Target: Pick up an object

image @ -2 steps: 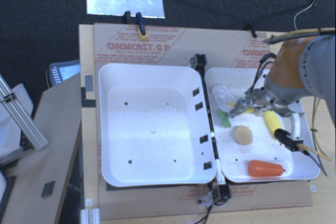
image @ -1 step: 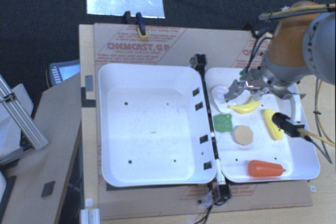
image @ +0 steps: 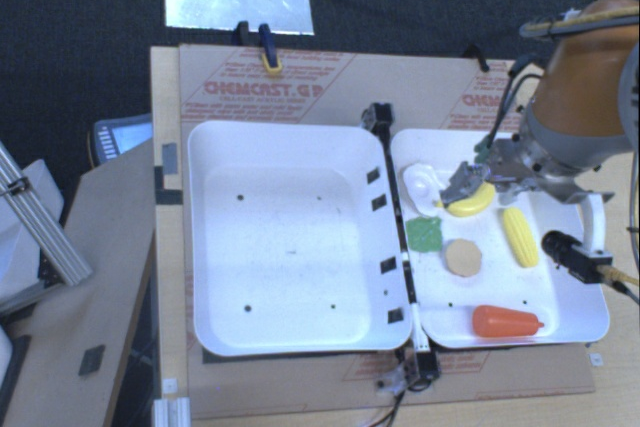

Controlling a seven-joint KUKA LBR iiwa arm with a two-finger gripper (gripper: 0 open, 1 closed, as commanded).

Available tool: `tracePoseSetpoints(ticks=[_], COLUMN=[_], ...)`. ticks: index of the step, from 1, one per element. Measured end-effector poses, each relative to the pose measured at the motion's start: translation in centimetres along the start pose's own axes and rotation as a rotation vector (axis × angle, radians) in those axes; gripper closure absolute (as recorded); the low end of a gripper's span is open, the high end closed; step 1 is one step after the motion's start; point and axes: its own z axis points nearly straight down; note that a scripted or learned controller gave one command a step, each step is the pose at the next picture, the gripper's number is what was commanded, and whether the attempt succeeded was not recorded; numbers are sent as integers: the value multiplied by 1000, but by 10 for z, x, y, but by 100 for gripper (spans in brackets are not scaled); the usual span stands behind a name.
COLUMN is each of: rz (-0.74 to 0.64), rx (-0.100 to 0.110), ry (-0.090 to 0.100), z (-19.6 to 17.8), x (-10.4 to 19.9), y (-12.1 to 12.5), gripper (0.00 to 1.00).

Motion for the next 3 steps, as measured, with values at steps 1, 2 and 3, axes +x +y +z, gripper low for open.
tracePoseSetpoints(ticks=[1,2,3], rz=[-3,0,-5], rx=[6,-6,-1], ry=[1,-3,-2], z=[35,-1,-10], x=[46,34,34], y=[41,136,133], gripper=[0,0,100])
